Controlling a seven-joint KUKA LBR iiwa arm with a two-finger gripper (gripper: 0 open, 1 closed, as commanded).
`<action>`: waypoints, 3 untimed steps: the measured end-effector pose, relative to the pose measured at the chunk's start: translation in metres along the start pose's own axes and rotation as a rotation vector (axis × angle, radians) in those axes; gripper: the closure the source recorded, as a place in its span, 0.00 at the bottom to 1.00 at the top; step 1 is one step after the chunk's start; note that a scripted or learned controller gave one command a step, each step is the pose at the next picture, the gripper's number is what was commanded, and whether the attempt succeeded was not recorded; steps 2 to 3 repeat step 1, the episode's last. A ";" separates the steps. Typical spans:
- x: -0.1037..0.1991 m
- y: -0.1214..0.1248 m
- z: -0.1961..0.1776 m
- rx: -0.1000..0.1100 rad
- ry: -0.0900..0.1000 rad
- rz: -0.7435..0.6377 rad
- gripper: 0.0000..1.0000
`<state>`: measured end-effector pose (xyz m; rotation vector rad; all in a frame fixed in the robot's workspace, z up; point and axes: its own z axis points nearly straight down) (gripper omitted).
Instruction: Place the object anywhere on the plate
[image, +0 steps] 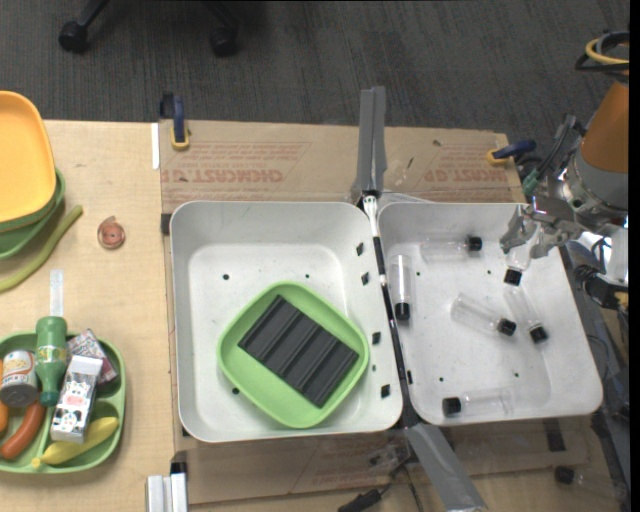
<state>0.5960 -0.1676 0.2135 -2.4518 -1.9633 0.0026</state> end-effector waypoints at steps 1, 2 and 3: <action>0.000 0.000 0.000 0.000 0.000 0.000 0.00; 0.000 0.000 0.000 0.000 0.000 0.000 0.00; 0.000 0.000 0.000 0.000 0.000 0.000 0.00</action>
